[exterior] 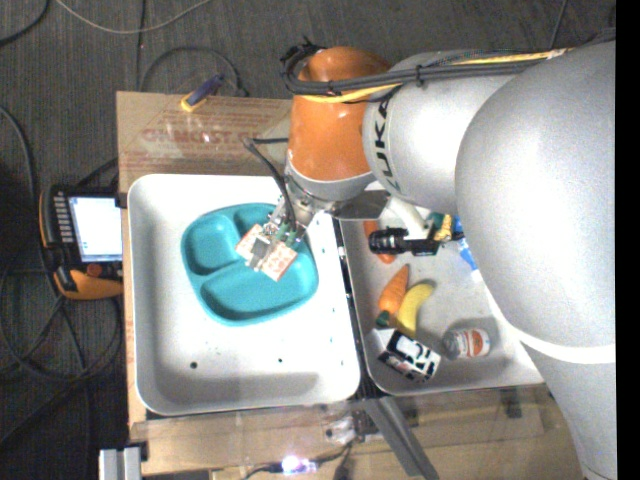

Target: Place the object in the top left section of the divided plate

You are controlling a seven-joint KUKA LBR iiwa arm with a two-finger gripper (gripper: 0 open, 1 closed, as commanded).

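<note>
A handheld orange-and-black pendant with a lit screen (85, 240) lies at far left, beside the wooden worktop (190, 133). The left shallow white bin (170, 353) holds the teal divided plastic plate (235, 293), which has three sections. The hand (270, 248) hangs over the plate's middle, near its upper-right section; whether it is apart or together cannot be told. A small pale card-like piece with red print (277, 260) sits at the hand's tip. The right bin (500, 368) contains an orange carrot (393, 290), a yellow banana (413, 305), a black-and-white box (409, 355) and a small can (467, 343). The grey arm (520, 168) covers much of that bin.
</note>
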